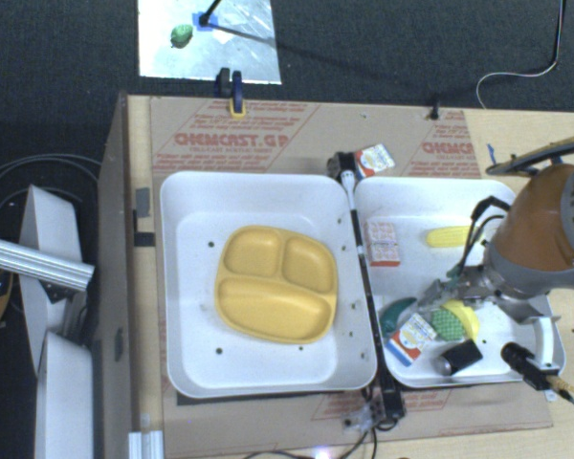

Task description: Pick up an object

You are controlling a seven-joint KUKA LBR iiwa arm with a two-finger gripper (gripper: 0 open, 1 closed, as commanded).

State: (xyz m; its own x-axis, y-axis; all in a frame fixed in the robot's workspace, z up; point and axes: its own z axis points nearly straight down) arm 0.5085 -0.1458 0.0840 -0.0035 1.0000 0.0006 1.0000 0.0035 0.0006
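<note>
The right bin holds several objects. A yellow piece lies near its back and a white card with red print sits at its left wall. Near the front are a dark green item, a white, orange and blue packet, a green and yellow object and a black block. My gripper hangs low over the front of this bin, right above the green and yellow object and beside the packet. The arm's orange band covers the bin's right side.
In the left bin lies a yellow divided plate. A small white and orange carton rests just behind the bins, at the divider between them. Cardboard borders the bins.
</note>
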